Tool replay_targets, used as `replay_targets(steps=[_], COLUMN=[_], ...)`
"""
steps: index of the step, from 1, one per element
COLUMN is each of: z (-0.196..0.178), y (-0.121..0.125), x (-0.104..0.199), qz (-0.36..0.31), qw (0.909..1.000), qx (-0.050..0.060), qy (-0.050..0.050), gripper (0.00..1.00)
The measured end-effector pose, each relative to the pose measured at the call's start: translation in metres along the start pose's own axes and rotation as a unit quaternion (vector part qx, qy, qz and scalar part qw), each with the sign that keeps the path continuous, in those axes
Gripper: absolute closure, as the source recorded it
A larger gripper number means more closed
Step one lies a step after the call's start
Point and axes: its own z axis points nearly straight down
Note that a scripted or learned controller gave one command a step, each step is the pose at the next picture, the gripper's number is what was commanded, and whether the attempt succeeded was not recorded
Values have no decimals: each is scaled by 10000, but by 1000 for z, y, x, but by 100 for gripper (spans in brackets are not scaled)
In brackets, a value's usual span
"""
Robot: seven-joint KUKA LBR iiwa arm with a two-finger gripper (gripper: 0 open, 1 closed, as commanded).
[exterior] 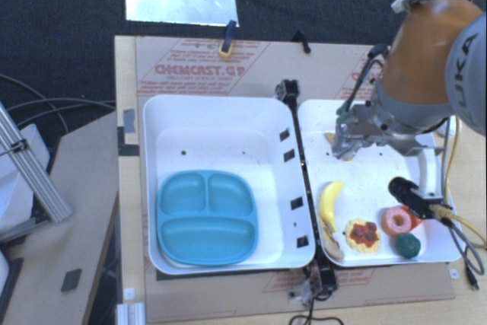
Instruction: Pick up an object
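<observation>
Nothing picked yet: claw (344,150) low over right white bin's (316,118) far end, grip state unclear. Yellow banana (329,203), pizza toy (362,234), pink donut (396,221) at near edge.

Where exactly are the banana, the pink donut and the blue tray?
banana (329,202): camera view, middle of its yellow curve.
pink donut (396,221): camera view, on its frosted ring.
blue tray (183,236): camera view, floor of its large front compartment.

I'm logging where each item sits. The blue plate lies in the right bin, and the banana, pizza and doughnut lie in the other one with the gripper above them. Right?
Not quite. The camera view shows the blue plate in the left bin. The banana, pizza and doughnut lie in the right bin, with the gripper above.
</observation>
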Motion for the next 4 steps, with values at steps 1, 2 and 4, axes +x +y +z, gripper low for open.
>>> replay_targets(steps=[1,2,4], z=[30,195,58], y=[-4,2,56], x=[-103,-126,-115], qz=[26,-10,-25], qw=[10000,10000,10000], qx=[44,30,6], qy=[-9,5,-1], gripper=[100,100,100])
